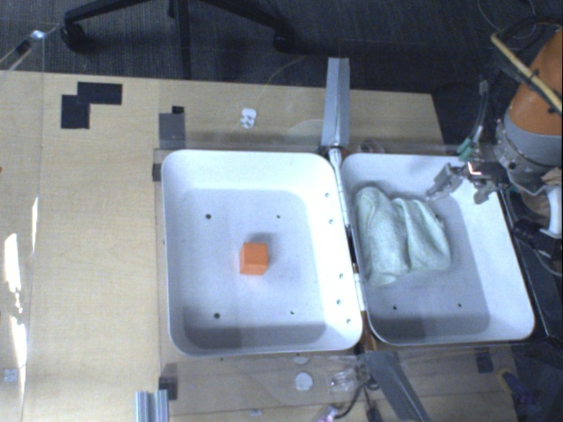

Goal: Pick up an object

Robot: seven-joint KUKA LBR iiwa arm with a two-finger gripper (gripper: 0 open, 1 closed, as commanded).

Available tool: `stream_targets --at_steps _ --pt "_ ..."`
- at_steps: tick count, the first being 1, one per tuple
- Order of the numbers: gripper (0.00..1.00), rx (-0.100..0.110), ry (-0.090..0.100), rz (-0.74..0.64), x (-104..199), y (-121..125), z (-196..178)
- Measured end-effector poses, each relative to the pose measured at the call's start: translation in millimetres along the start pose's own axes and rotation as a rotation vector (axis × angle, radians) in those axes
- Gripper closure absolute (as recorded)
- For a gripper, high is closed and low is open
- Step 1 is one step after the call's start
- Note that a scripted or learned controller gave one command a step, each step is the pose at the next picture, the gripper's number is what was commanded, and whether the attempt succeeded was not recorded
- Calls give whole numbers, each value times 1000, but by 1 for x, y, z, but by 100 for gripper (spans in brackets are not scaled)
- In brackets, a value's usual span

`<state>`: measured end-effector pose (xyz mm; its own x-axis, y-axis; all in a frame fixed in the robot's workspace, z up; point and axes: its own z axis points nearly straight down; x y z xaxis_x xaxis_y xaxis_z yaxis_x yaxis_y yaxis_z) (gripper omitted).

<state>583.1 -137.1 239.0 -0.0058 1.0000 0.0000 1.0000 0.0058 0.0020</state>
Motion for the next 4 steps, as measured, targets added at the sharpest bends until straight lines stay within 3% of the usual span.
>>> stream_targets --at_steps 1,2,3,4 --pt "0 1 1 -9 53 3 122" --pt "100 -3 1 -9 54 4 110" --pt "100 -3 0 -18 95 30 12" --pt "100 -3 -1 -143 115 64 -77"
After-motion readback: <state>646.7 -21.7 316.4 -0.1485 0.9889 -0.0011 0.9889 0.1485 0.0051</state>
